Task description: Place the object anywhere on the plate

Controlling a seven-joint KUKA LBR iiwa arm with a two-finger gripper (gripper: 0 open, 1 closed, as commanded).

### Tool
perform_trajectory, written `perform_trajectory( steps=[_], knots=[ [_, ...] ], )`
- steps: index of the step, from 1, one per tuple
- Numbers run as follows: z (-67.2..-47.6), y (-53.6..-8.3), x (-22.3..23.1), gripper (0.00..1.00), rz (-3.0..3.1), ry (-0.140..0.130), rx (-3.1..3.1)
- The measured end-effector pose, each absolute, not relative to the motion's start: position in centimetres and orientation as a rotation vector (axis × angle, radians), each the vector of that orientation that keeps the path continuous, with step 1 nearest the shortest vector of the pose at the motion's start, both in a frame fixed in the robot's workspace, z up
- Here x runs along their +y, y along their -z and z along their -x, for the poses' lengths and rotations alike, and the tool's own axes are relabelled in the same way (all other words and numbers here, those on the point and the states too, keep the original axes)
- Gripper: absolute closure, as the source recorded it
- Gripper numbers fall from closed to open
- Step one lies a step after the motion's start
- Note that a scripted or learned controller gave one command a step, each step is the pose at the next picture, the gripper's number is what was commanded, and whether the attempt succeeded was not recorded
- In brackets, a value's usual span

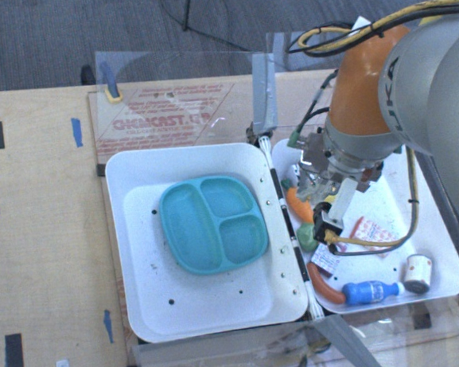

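1. Pale wooden bench (pixel 42 235) carries two white bins side by side. The likeliest object for this task, as I judge it, is the orange carrot (pixel 298 204), which lies in the right bin (pixel 449 279) close against the wall that this bin shares with its neighbour.
2. Its long axis runs roughly along that wall, tilted a little, with the top end leaning towards the divider.
3. The gripper (pixel 316 185) hangs just above and to the right of the carrot, very near it. The wrist hides the tips, so I cannot tell whether it is open or closed, or whether it touches the carrot.
4. A grasp would probably have to close across the carrot's short width, with little room on the wall side.
5. Just below the carrot lies a small green item (pixel 306 236). Farther down are a reddish sausage shape (pixel 326 288) and a blue bottle (pixel 371 291).
6. The teal divided plate (pixel 214 223) sits in the left bin (pixel 143 290), across the divider to the carrot's left, with nothing on it.
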State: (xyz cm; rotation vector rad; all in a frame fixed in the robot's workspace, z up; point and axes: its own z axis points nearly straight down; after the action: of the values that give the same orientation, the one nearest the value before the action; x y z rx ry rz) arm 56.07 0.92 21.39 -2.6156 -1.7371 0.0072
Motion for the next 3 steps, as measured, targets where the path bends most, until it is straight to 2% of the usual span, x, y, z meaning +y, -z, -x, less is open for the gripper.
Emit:
perform_trajectory(
  steps=[1, 2, 3],
  knots=[
    [-53.7, -18.3, 2.5, 1.00, 2.386, -0.010, -2.035],
    [-57.6, -20.7, 4.4, 1.00, 2.202, -0.002, -2.241],
    [-60.2, -26.0, 6.5, 1.00, 2.087, -0.003, -2.347]
  ],
)
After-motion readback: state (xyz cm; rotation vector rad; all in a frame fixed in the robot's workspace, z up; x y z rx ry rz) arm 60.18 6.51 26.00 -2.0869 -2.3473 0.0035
